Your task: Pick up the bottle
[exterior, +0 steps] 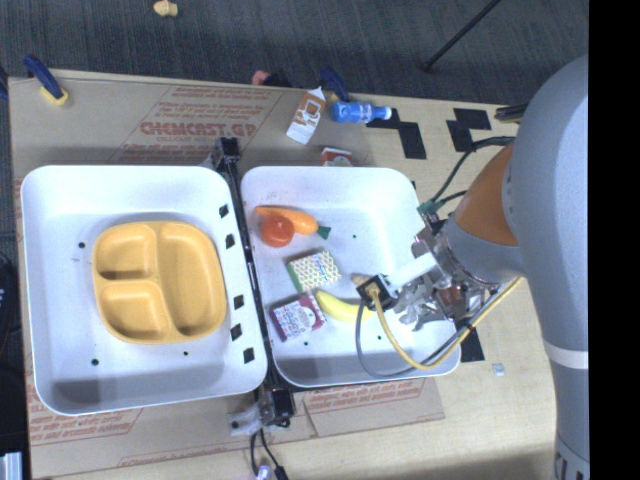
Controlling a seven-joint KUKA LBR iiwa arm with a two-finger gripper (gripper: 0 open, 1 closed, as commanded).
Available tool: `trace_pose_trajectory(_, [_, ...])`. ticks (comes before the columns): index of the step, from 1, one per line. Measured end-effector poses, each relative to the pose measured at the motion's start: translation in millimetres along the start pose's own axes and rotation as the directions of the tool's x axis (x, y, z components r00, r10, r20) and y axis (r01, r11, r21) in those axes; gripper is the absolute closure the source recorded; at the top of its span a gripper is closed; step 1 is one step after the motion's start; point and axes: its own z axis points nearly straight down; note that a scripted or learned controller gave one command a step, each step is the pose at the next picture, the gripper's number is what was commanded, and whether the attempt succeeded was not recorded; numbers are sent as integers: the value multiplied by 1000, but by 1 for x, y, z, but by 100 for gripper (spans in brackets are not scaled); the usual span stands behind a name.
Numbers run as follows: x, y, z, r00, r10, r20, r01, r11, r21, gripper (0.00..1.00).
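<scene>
bottle (360,113): small, blue body, pale cap end
pose: lying on its side, long axis roughly left-right in the camera view
location: on the cardboard bench top, outside both bins, just beyond the right bin's far rim
contact: nothing gripping it; just beside a small carton

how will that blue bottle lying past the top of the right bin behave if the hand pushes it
The blue bottle lies on its side on the flat cardboard, so a nudge would probably roll it. It looks small, likely light plastic, and may skid away. Its rounded body could slip from the hand.
</scene>
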Motion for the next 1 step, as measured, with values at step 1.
trace_pose_trajectory(1, [-1, 6, -9, 999, 36, -3, -36, 999, -3, 100])
